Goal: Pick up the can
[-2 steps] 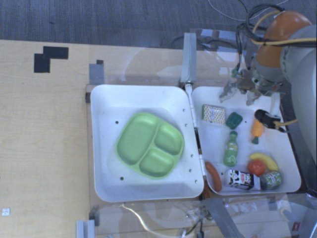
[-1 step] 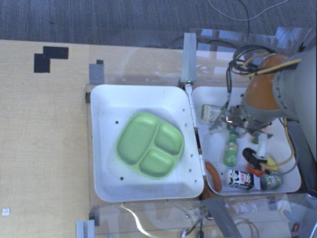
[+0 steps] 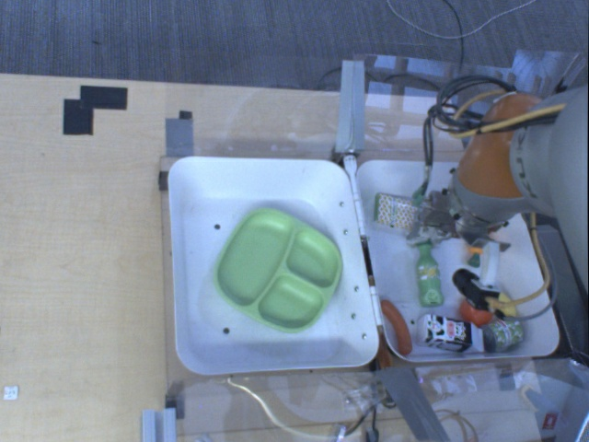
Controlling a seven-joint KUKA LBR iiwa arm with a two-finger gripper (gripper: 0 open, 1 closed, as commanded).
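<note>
Divided plate [image 3: 280,270] lies in left bin [image 3: 193,339]; bottle [image 3: 429,279] in right bin [image 3: 538,339].

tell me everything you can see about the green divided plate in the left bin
The green plate is a light green, plastic-looking tray with rounded corners and three recessed compartments: one long section along its left side and two smaller ones on the right, split by raised ridges. It lies flat and face up, turned at an angle, near the middle of the left white bin. It touches only the bin floor.

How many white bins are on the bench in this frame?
2. The left bin holds a green plate; the right bin holds the clutter, with the arm reaching over it.
</note>
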